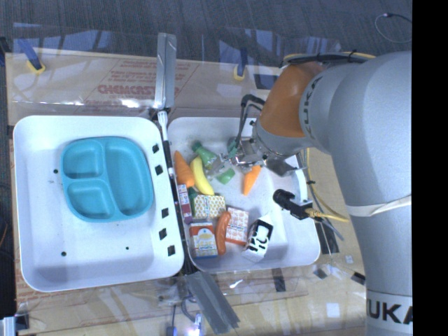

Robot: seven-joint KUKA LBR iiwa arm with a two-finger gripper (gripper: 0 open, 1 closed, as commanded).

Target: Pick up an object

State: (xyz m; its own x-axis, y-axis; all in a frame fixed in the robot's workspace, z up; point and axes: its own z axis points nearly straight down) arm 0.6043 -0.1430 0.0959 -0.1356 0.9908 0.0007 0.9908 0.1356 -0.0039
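Observation:
My gripper (234, 157) reaches down into the right bin (301, 247), over the back of a pile of toy food. Right below it lie a green piece (225, 176) and a small orange carrot (250, 180). To its left are a yellow banana (201, 176), a long orange carrot (183, 168) and a green bottle-like piece (204, 152). The arm's orange band and grey wrist cover the bin's back right part.
Nearer the front of the right bin lie a cracker box (209, 205), an orange box (203, 239), a hot dog (223, 231), a wafer pack (239, 225) and a white and black piece (260, 238). The left bin (35, 250) holds a blue divided plate (107, 177).

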